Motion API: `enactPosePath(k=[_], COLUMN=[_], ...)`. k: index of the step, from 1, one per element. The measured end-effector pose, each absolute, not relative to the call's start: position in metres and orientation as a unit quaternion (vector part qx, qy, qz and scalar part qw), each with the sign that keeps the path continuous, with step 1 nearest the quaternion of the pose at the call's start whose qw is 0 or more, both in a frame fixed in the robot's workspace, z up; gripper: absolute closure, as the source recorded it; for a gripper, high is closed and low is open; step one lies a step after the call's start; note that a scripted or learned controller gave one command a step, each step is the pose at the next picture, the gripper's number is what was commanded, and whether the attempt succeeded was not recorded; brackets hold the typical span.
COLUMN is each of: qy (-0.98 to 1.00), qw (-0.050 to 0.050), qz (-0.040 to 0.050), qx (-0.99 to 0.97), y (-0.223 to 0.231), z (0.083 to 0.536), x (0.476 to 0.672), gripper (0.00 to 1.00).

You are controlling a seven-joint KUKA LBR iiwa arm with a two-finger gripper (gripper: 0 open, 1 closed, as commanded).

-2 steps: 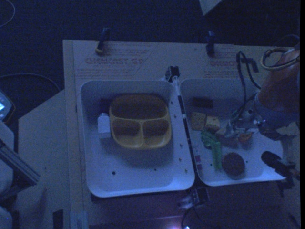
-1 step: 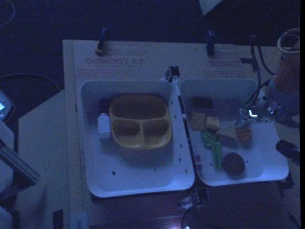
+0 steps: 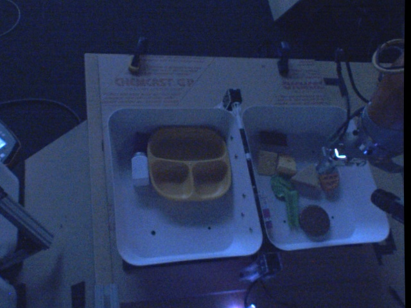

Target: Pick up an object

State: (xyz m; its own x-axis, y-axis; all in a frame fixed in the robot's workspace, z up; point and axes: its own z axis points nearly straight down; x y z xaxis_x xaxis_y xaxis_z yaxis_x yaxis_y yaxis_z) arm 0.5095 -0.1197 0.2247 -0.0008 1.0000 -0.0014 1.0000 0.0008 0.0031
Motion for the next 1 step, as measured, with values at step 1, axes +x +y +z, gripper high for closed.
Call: enactPosePath(k=[1], qy=[0.709], qw=[0.002], qz=[0.0019], qx=[0.705], y=[-0.0839], z=[0.2279], x=[0.5610], gripper=[1.00])
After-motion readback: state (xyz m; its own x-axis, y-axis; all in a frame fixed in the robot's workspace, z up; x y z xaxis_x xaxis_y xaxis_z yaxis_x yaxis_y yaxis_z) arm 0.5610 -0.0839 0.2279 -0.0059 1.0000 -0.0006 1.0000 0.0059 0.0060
